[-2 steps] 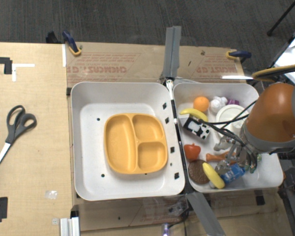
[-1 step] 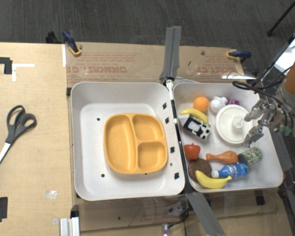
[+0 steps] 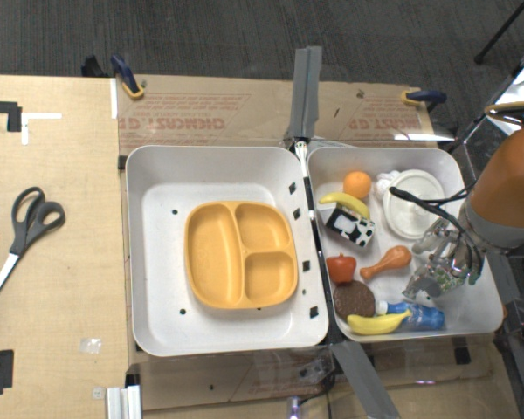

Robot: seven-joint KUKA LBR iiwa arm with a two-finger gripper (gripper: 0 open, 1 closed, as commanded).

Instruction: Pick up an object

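Observation:
My gripper hangs low over the right bin, near its front right part. It is just above a blue bottle that lies against a yellow banana. An orange drumstick lies just left of the gripper. Further left are a brown round cookie and a red tomato. Toward the back of the bin are a black-and-white toy, a second banana, an orange and a white cup.
The left bin holds a yellow divided plate. Scissors lie on the wooden bench at far left. Blue clamps pin cardboard behind the bins. The arm's orange band rises at the right edge.

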